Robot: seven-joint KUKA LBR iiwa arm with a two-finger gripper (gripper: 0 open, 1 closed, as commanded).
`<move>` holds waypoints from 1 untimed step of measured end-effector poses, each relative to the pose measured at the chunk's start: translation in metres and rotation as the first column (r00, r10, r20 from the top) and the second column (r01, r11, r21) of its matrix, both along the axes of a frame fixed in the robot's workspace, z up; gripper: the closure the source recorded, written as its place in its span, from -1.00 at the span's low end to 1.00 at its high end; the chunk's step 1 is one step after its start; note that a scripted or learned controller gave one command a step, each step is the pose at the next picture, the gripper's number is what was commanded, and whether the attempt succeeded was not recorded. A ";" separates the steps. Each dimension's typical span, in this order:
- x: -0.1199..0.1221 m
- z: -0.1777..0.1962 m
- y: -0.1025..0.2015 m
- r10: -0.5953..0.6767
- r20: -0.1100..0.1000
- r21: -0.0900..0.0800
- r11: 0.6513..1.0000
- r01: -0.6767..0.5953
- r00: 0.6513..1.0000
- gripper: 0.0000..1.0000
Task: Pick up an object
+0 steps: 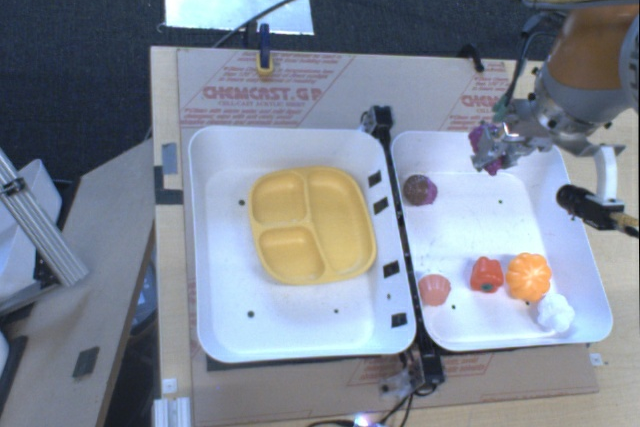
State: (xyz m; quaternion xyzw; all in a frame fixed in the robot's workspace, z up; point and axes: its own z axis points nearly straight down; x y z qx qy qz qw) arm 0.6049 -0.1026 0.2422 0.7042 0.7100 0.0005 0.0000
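Camera view puts your gripper (490, 155) over the far edge of the right bin (590, 260), hanging from the grey wrist with its orange band. Whether it stands wide or narrow you cannot tell from this slant, and nothing can be seen caught in it, so treat it as empty.

Just beside it, toward the divider between the bins, lies a small purple ball (419, 189), alone on bare white floor. It looks like your closest candidate: a short move toward the divider and down would bring the gripper over it. Centre over the ball before descending, because a round thing will likely roll away if one side touches first. Watch the divider as well; the ball sits near it, so turn the wrist so that neither side lands on the rim.

Along the near side of the same bin you have a pink cup-like piece (434, 289), a red pepper (486, 274), an orange pumpkin (528, 276) and a white lump (553, 312). The pepper and pumpkin sit just beside each other and the white lump is close to the pumpkin, so a grasp there risks nudging a neighbour.

Leave the left bin (225, 245) alone; its yellow divided tray (310, 223) is broad and flat, probably a poor fit.
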 end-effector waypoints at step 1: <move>-0.016 -0.007 0.059 0.000 -0.002 0.000 1.000 0.000 1.000 1.00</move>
